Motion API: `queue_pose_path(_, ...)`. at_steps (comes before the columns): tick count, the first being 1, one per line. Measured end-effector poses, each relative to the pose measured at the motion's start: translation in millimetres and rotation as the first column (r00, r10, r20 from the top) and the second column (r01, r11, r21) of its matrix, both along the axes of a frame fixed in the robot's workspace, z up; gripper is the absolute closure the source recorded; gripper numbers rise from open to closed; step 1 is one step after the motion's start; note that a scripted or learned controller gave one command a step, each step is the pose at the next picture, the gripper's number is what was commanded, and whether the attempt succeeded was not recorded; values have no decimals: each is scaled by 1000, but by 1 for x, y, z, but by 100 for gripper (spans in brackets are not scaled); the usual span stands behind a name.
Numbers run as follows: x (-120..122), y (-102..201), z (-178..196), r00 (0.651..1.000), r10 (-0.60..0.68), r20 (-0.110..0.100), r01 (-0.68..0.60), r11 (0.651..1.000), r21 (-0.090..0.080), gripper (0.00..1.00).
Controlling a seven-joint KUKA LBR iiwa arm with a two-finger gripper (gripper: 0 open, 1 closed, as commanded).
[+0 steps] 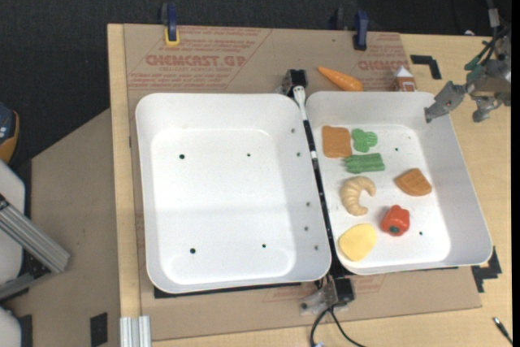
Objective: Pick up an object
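Observation:
The right bin (459, 175) holds several toy foods: an orange toast slice (336, 141), a green broccoli piece (364, 140), a green pea pod (363, 164), a tan croissant (357, 194), a brown bread wedge (413, 182), a red pepper (396, 220) and a yellow piece (357, 242). My gripper (462, 107) hovers over the bin's far right corner, apart from all of them. It is open, its grey fingers (443, 103) spread with nothing between them.
The left bin (154, 175) lies beside the right one. An orange carrot (340, 78) and a small brown-and-white bottle (404, 80) lie on the board behind the right bin. Blue clamps (170, 16) hold the board's far edge.

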State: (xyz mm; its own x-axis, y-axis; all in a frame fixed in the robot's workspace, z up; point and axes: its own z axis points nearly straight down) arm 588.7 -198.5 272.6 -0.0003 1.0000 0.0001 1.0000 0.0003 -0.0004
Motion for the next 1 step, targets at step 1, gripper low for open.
queue_pose_path(1, 1, 0, 11, 1000, 1, 4, -1, 1000, -2, 100)
